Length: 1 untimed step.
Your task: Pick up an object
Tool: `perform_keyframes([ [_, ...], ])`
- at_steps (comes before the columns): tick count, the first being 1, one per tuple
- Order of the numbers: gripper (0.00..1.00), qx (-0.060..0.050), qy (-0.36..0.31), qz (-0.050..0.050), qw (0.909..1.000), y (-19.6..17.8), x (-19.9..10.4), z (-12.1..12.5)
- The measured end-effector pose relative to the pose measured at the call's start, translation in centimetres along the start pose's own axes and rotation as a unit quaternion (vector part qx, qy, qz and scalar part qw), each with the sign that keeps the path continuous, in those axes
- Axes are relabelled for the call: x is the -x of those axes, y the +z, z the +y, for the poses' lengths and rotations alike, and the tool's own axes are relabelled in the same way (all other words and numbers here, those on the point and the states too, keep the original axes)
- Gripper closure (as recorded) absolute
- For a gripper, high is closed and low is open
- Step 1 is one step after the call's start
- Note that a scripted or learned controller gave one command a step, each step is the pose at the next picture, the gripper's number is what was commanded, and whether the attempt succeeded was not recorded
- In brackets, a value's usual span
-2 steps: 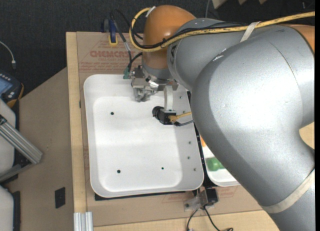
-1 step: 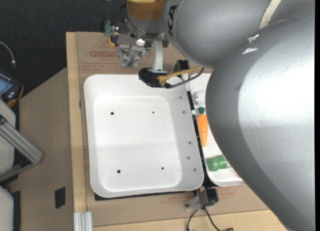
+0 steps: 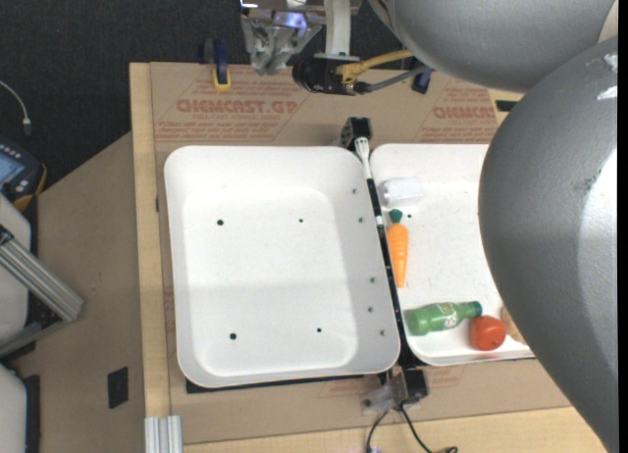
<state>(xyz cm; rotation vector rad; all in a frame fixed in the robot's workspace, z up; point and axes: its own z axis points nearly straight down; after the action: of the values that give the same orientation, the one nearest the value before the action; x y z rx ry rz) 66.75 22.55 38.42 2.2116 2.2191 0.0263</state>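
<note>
The pincer (image 3: 267, 49) hangs at the top of the view, above the far edge of the surface (image 3: 147, 245), beyond both bins; whether it is wide or narrow cannot be told from here, and nothing shows in its grip. The surface is brown board with red lettering, and dark floor lies around it. The left bin (image 3: 196, 186) is white with a few small dark dots. In the right bin (image 3: 442, 162), well apart from the pincer, lie a small white object (image 3: 400, 189), a carrot (image 3: 397, 253) along the left wall, a green bottle (image 3: 443, 317) on its side and a red tomato (image 3: 488, 332) just beside it. The grey arm (image 3: 549, 196) covers much of the right bin.
</note>
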Motion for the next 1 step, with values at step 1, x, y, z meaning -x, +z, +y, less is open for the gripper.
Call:
perform_keyframes([
  [1,1.00,-0.012,0.002,-0.004,0.9999,5.27,0.11,-0.28],
])
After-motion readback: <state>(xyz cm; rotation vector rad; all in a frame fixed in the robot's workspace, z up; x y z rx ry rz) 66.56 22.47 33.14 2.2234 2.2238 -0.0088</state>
